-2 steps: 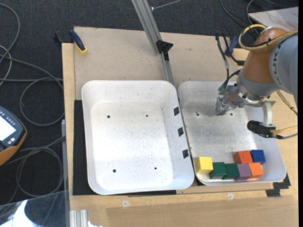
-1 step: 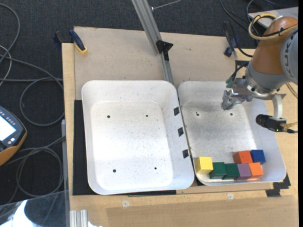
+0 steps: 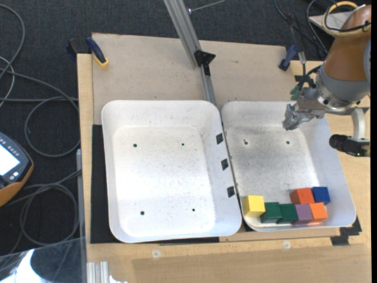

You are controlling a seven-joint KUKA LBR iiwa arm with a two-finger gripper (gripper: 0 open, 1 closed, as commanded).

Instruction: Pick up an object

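Observation:
Several coloured blocks lie in a row along the near edge of the right bin (image 3: 330,158): a yellow block (image 3: 254,204), a dark green block (image 3: 273,211), another green block (image 3: 288,212), a purple block (image 3: 303,213), an orange block (image 3: 318,211), a red-orange block (image 3: 304,196) and a blue block (image 3: 321,194). My gripper (image 3: 290,120) hangs over the far part of the right bin, well away from the blocks. Nothing shows between its fingertips.
The left bin (image 3: 118,158) lies beside the right one. A slanted metal pole (image 3: 185,25) rises from the bench behind the bins. Blue clamps (image 3: 97,50) sit at the bench's far corners. Cables trail on the floor at left.

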